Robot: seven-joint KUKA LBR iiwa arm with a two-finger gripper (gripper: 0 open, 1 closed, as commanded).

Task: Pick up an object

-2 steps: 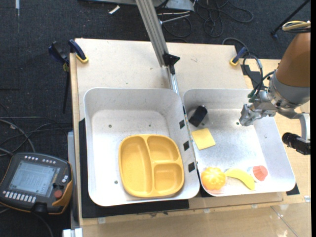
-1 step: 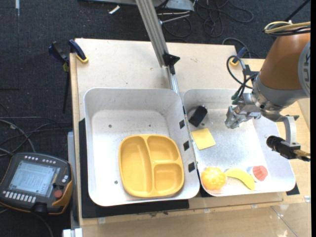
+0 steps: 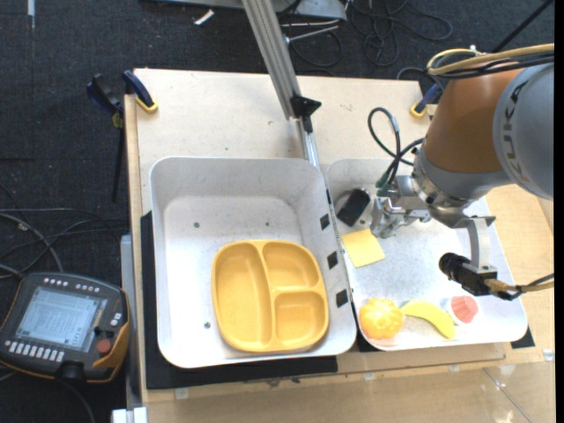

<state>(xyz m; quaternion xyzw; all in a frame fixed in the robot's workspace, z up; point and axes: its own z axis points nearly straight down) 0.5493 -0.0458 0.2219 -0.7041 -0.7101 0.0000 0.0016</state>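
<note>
Yellow flat square block, round orange fruit, yellow banana: right white bin, unlifted. End effector above block, near bin's far edge; grip state indiscernible. Pick pending.

Two white bins, one yellow tray, one orange, one banana, one yellow square.
</note>
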